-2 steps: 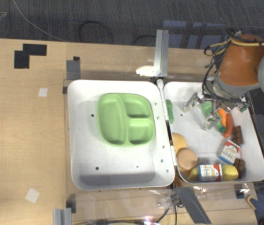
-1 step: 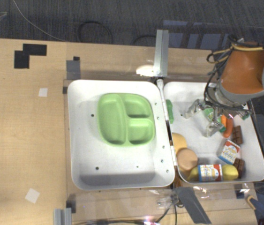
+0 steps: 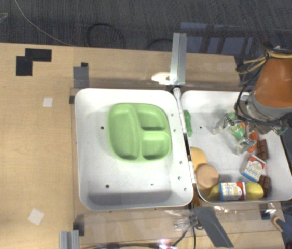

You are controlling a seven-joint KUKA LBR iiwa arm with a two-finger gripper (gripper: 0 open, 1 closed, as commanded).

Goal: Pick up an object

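Two bins sit before you; your claw (image 3: 237, 131) hangs over the right bin (image 3: 208, 105), at three o'clock, splayed apart around a green-orange object (image 3: 237, 130), not yet gripped.

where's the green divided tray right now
The green divided tray lies in the middle of the left bin, apart from the cluttered right bin.

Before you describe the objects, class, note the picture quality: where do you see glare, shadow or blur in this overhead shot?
In the camera view, a bright glare spot sits on the bench just behind the bins; a soft grey shadow lies along the near floor of the left bin, in front of the green tray; the small items under the gripper look soft and hard to tell apart.
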